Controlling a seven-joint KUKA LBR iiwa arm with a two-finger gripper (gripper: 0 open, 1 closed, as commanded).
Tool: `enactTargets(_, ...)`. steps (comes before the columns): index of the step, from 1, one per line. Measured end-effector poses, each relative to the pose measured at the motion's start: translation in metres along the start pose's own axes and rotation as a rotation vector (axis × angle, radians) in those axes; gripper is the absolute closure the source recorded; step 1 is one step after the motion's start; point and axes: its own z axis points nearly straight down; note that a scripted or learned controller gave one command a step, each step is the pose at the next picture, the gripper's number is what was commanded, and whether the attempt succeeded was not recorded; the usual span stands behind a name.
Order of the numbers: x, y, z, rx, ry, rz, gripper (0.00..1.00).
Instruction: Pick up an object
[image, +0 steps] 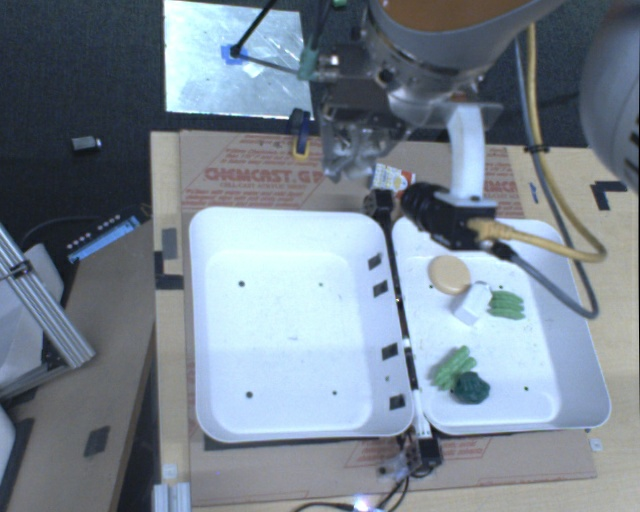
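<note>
**Arm up at the back edge, four small things waiting in the right-hand bin**

The gripper (352, 160) hangs high over the far rim where the two bins meet, and whether it is released or clenched cannot be told from this angle; nothing can be seen held in it.

Everything worth picking lies nearer the camera than the gripper and off to its right, in the right bin (570, 350). Closest to the gripper is a tan disc (449, 273), flat and round. Just beyond it sits a small white block (468, 308), with a light green ridged piece (506, 304) beside that. Farther still, towards the near rim, a green stick-like piece (451, 366) touches a dark green lump (471, 388). The left bin (215, 300) lies below and left of the gripper.

All four look light and small. The disc is probably stiff and smooth, best pinched across its width. The dark lump looks bumpy, so likely easier to grip, though its neighbour crowds one side.
</note>
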Motion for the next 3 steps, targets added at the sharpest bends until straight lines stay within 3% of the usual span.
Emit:
enactTargets(1,-0.001,0.001,0.006,0.010,-0.005,0.003,0.00)
enactTargets(2,-0.001,0.001,-0.005,0.007,-0.003,0.000,1.00)
enactTargets(3,0.016,-0.036,0.225,0.027,-0.012,0.004,1.00)
